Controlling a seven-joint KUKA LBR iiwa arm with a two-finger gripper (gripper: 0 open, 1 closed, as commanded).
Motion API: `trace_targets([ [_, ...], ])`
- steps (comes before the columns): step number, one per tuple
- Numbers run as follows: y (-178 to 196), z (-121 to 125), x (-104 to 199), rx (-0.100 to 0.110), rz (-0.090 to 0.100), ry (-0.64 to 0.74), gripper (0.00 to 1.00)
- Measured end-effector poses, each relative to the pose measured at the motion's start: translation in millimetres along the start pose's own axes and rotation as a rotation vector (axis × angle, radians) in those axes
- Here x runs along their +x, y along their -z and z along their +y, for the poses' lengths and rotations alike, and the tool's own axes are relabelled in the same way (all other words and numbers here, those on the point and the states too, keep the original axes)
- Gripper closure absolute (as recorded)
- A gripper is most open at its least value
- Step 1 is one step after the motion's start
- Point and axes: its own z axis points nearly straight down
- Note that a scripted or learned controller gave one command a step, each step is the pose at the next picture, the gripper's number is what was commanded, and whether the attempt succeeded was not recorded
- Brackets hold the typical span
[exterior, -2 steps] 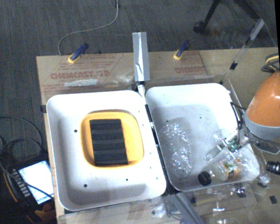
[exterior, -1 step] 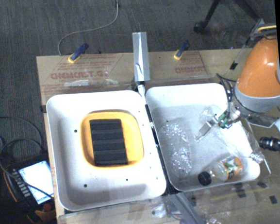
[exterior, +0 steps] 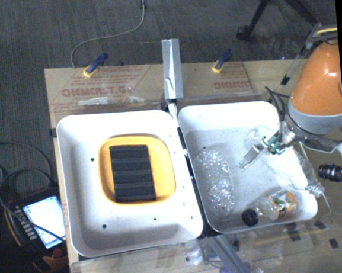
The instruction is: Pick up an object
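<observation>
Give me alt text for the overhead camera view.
A grey and orange robot arm's gripper hovers over the right white bin, which holds a clear plastic bottle with a black cap. The left white bin holds a yellow tray with a black ridged insert.

Right bin (exterior: 229, 119) centre open, bottle (exterior: 272, 207) blocking near corner, crinkled plastic (exterior: 215, 173) alongside

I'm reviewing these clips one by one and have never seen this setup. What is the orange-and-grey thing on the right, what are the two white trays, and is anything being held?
One camera looks down at a slant on a bench. The orange-and-grey shape is a robot arm reaching in from the right; its gripper hangs over the right bin. In that bin a small bottle with a black cap lies on its side near the front edge, beside some clear crinkled plastic. The left bin holds a yellow tray with a black ridged block in it. I cannot see anything between the gripper's fingers.
</observation>
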Motion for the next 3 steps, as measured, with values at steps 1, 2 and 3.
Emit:
trace_targets([
  [1, 82.0, 20.9, 14.1, 0.001, -0.003, 0.229, 1.00],
  [2, -3.2, 81.4, -19.4, 0.003, 0.001, 0.086, 1.00],
  [3, 9.4, 66.2, -31.3, 0.002, 0.000, -0.025, 1.00],
])
